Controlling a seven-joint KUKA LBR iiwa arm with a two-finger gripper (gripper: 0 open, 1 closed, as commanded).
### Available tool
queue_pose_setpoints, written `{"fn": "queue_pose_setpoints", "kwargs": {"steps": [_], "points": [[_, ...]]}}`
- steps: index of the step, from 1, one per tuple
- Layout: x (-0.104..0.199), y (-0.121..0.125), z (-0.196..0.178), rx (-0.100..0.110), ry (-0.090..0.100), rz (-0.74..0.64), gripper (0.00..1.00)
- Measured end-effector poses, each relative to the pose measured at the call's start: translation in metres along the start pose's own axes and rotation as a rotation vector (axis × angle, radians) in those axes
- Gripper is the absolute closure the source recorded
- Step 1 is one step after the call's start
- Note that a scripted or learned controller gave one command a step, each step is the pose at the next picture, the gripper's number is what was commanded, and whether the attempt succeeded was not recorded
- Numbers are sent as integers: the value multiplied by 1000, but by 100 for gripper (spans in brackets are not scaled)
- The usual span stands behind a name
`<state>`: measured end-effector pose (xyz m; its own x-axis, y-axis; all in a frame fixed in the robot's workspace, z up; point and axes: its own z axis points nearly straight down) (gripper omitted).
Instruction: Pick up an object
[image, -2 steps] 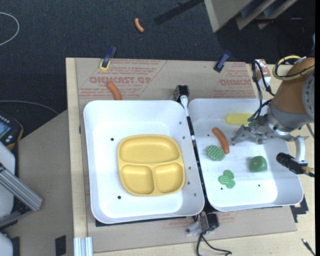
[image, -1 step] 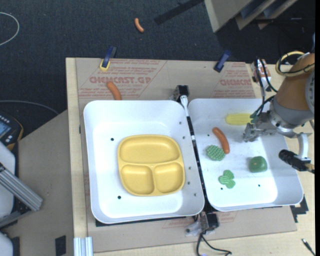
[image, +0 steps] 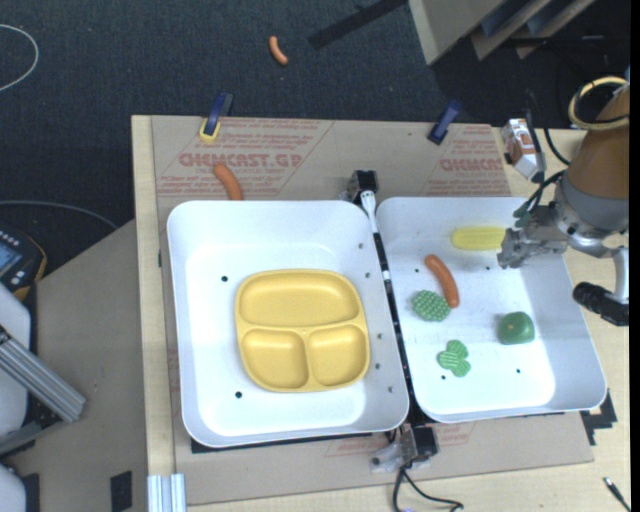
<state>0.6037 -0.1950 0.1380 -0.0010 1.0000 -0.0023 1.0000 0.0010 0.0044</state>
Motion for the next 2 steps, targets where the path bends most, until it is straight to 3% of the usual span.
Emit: {"fn": "queue_pose_setpoints", "kwargs": {"steps": [1, 2], "points": [[0, 3, -65, -5, -1, -1, 100], [0, 4, -89, -1, 0, 0, 100]]}}
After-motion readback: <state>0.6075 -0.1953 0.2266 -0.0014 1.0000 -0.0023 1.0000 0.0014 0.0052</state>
